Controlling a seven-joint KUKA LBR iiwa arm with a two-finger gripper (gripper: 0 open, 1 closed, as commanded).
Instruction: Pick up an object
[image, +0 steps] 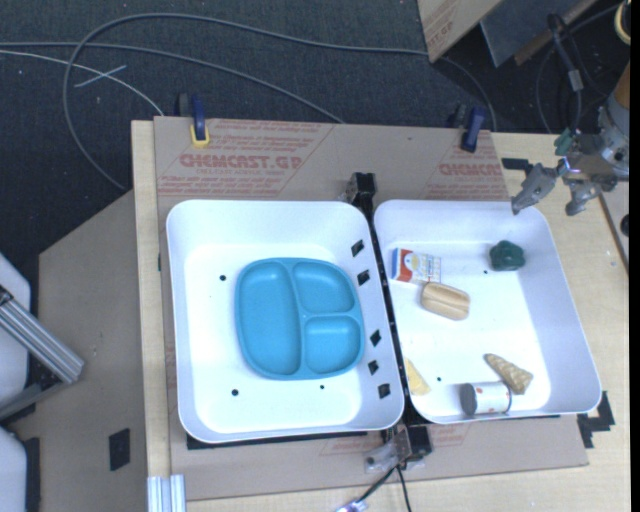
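Observation:
My gripper (547, 205) hangs at the upper right, above the far right corner of the right bin (560, 300). Its fingers are spread open with nothing between them. Inside that bin lie a dark green lump (506, 256), a red and white packet (415, 266), a tan bread roll (445, 300), a tan cone-shaped piece (510, 372), a small grey and white can (485, 399) on its side, and a yellow wedge (415, 377). The green lump is the closest to the gripper, a little below and to its left.
The left bin (200, 300) holds a blue divided plate (300, 317). A black divider with clips (375, 300) runs between the bins. Blue clamps (200, 125) (472, 128) pin the cardboard sheet at the back. Cables cross the dark floor behind the bench.

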